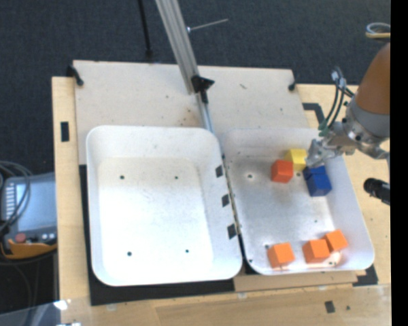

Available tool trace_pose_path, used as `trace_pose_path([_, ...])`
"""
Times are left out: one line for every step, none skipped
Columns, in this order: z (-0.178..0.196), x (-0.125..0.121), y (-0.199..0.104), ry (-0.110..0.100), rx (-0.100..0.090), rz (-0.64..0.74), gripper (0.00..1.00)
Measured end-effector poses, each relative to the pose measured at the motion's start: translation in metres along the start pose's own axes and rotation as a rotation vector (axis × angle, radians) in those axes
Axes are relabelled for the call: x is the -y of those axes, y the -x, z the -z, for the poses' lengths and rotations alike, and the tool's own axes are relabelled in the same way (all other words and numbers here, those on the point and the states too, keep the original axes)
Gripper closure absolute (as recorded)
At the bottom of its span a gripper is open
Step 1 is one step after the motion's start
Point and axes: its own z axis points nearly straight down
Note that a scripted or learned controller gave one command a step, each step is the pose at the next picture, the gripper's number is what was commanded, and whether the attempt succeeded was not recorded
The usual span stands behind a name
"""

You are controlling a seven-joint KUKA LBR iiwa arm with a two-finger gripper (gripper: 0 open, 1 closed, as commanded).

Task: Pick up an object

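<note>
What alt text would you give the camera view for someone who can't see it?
The gripper hangs over the right bin, just above a blue block beside yellow and red-orange blocks. Three orange blocks lie along its near edge.

A light wooden bench (64, 182) is carrying a pale flat board (143, 94) across its far part and two shallow white bins side by side. The left bin (95, 148) is lying with its inner edge touching the right bin (353, 209). Black matting (163, 289) is showing under the bins' near edges. A slanted aluminium rail (177, 36) is rising from a black bracket (202, 84) on the board.
</note>
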Motion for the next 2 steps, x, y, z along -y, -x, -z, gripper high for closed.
trace_pose_path([0.025,-0.001,0.001,-0.002,-0.001,0.002,1.0])
trace_pose_path([0.015,-0.009,-0.053,-0.006,-0.001,0.003,1.0])
